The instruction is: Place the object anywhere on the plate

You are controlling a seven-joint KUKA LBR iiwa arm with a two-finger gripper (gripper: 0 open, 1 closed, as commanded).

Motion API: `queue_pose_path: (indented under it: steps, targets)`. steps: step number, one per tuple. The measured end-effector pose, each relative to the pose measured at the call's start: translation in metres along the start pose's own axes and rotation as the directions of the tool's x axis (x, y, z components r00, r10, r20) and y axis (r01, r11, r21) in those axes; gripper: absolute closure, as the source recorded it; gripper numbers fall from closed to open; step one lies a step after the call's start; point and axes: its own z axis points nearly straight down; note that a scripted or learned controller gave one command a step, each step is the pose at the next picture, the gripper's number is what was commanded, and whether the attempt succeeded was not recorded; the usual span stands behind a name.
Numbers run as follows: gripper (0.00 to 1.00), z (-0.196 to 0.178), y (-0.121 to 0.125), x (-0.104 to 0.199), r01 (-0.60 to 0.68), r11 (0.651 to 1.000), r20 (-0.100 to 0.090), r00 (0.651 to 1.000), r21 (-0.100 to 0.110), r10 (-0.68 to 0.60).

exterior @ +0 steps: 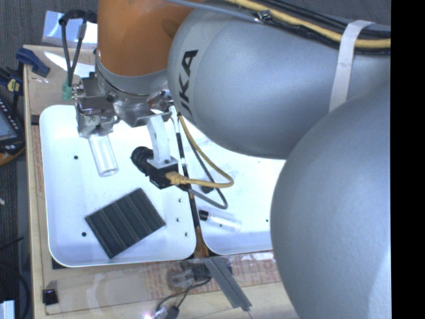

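1. Clear cylinder [104, 155], which I take to be the object, hangs just under the jaws. It is above and to the left of the dark ribbed plate [125, 222] and apart from it, over the bare floor of the white bin [53, 178] that holds the plate.
2. I cannot tell whether the jaws are clenched on the cylinder or released; the wrist metalwork hides the contact.
3. If the hold is slight, the cylinder may slip out on the way across and land short of the plate.
4. It is round. Let go on its side, it could roll over the ribs and off the plate's edge.
5. The black wrist unit [149, 165] and yellow cable [206, 178] hang just above the plate's upper right corner. A low approach might nudge the plate.
6. A small pen-like item [216, 218] lies to the right of the plate, in the neighbouring bin. If that is the intended object, this attempt is wasted.
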Motion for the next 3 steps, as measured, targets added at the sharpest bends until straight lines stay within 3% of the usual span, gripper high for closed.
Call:
queue_pose_path:
  steps: [1,2,3]
  targets:
    - [1.00,0.005,-0.081,-0.041,0.031,1.000,0.000,1.000,0.000,-0.031]
    - [1.00,-0.097,0.007,-0.029,0.005,1.000,-0.001,1.000,-0.002,-0.005]
    - [1.00,0.042,-0.067,-0.037,0.129,0.992,0.003,0.992,0.005,-0.129]
